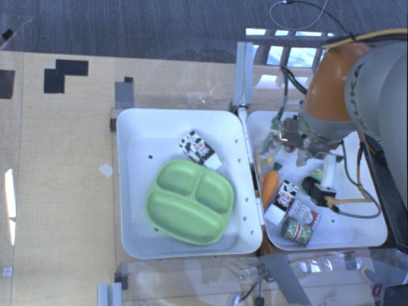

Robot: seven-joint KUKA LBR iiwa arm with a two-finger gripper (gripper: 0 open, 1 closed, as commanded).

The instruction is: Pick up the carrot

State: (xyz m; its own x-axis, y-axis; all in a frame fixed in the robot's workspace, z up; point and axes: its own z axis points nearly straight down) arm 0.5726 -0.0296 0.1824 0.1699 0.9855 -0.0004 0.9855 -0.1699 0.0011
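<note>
The carrot (270, 188) is orange with a green top and lies in the right bin (363, 234), close against its left wall, pointing toward the front. My gripper (275, 146) hangs over the back left part of that bin, just behind the carrot's green end. The grey wrist and its orange band cover the area behind it. Nothing is visibly held.
Beside the carrot lie a cow-patterned carton (285, 197) and a green and red packet (299, 224). The left bin (131, 171) holds a green divided plate (190, 201) and another cow-patterned carton (196, 148). The wall between the bins runs right next to the carrot.
</note>
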